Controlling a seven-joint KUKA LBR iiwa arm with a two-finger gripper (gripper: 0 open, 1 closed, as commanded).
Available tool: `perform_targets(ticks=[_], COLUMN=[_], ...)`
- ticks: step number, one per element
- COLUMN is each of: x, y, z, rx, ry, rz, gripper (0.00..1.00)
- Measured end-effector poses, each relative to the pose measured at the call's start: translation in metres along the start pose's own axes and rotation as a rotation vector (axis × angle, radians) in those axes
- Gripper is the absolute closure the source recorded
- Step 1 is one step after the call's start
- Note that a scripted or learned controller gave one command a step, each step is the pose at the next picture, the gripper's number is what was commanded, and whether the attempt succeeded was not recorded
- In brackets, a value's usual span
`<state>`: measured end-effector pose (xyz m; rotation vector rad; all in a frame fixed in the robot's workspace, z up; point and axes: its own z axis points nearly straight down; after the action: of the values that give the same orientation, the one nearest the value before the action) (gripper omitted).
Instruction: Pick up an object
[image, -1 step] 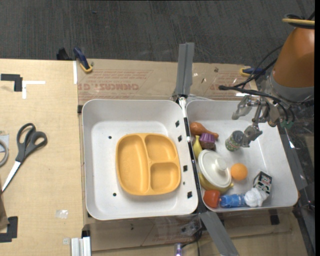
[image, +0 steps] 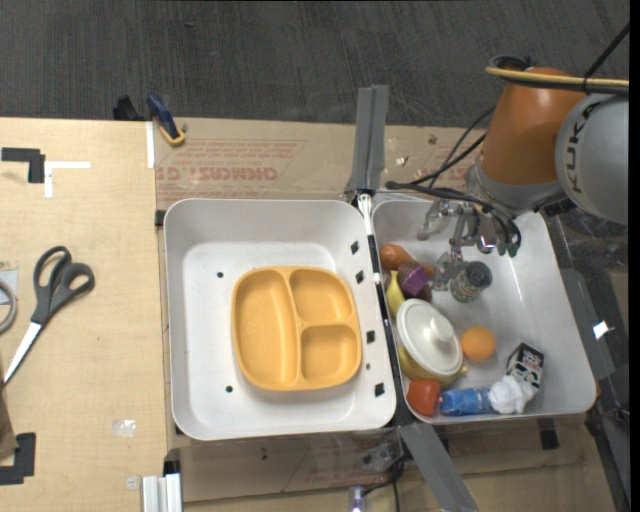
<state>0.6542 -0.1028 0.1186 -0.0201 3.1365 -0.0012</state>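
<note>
over right bin (image: 560, 300), gripper (image: 458, 272)

1. Scissors (image: 48, 290) lie on the wooden bench (image: 80, 400), well left of the bins — black handles at the far end, blades pointing near-left.
2. A brown cardboard sheet (image: 250, 165) lies flat beyond the left bin, its printing reversed.
3. A blue-and-yellow clip (image: 165, 120) sits at the cardboard's far-left corner.
4. Black brackets (image: 25, 160) mark the bench's far-left edge.
</note>
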Motion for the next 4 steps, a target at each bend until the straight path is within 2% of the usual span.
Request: perform_targets(ticks=[1, 2, 3, 4], x=[0.020, 0.063, 0.162, 0.151], y=[-0.002, -0.077, -0.009, -0.108], z=[0.024, 0.024, 0.021, 0.024], rx=[0.000, 0.001, 0.001, 0.001], ry=[-0.002, -0.001, -0.016, -0.002], rz=[0.148, 0.202, 0.139, 0.240], gripper=[0.00, 0.00, 0.00, 0.00])
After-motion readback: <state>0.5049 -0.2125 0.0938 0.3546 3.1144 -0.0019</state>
